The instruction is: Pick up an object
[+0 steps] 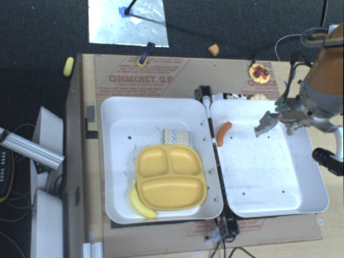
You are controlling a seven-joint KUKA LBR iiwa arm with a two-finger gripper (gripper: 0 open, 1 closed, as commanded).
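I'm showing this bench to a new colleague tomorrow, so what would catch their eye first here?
Most striking is the yellow divided tray filling much of the left bin, with a banana tucked against its lower left edge and a small patterned packet just above it. In the right bin, a lone orange carrot-like piece lies near the divider. The gripper hangs over that bin, to the right of the piece.

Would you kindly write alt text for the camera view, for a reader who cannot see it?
A grey robot arm reaches in from the right, its gripper above the right bin, which holds an orange carrot by its left wall. The left bin holds a yellow divided plate, a banana at the plate's edge, and a small patterned packet.
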